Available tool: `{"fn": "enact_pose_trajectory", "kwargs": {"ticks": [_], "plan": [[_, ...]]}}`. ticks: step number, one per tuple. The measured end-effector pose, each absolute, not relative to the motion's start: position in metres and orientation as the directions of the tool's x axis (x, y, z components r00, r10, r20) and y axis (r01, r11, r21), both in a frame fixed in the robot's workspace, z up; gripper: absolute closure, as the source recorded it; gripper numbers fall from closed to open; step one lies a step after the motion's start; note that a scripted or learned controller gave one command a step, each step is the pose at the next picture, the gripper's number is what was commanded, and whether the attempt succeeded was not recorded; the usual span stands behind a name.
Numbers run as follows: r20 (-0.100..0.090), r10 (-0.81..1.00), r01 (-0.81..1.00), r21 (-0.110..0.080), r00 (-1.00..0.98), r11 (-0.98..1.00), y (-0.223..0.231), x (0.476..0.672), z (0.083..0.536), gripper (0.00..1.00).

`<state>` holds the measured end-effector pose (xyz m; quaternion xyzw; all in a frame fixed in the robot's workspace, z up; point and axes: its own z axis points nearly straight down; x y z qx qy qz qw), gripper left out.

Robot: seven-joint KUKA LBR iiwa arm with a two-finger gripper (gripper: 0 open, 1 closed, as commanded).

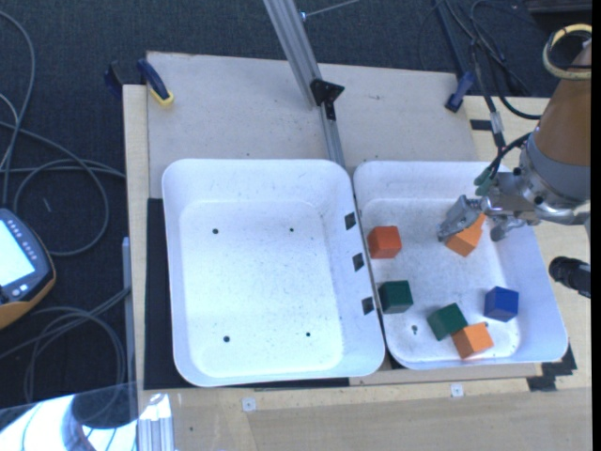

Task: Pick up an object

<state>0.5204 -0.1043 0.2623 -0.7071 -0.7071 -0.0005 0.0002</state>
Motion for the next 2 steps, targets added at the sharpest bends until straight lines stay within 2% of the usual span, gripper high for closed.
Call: {"fn": "enact_pose_trajectory", "kwargs": {"ticks": [1,2], "plan": [[0.003,1.0,1.0,0.005,-0.008,0.008,-0.035,0.523,0.292,0.0],[0.0,1.0,1.0,-0.007,0.004,-0.004,-0.073,0.496,0.241,0.0]]}}
